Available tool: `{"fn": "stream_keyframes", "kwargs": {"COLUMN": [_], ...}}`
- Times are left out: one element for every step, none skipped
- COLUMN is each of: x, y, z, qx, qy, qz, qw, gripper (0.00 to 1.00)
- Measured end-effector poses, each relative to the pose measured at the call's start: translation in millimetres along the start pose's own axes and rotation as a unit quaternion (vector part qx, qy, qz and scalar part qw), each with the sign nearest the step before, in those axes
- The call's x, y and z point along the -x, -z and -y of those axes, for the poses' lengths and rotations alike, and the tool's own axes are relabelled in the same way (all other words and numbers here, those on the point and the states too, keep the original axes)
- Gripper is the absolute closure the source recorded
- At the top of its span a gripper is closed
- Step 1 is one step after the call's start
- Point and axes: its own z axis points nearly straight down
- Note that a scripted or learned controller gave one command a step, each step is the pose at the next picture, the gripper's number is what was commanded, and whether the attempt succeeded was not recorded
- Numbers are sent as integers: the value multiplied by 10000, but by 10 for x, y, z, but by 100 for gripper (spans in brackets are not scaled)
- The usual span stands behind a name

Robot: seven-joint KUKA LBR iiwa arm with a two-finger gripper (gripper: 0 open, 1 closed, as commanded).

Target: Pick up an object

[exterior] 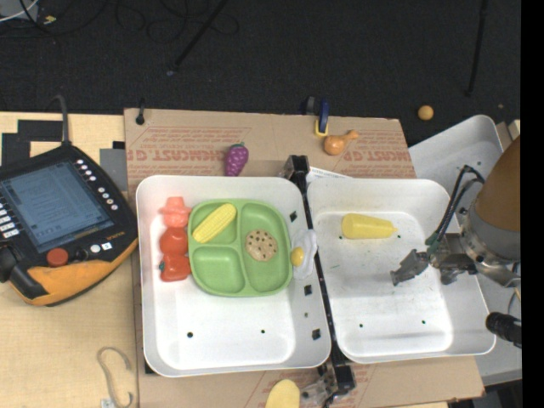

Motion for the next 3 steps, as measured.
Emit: {"fn": "stream_keyframes", "kwargs": {"x": [4,53,-31], "y": [62,-542,-1010], "z": [-27,-77,-27], "qx": [65,34,37], "qy": [10,17,23], "qz": [14,2,-2], "qw": [10000,10000,10000], "gripper": [0,0,0]}}
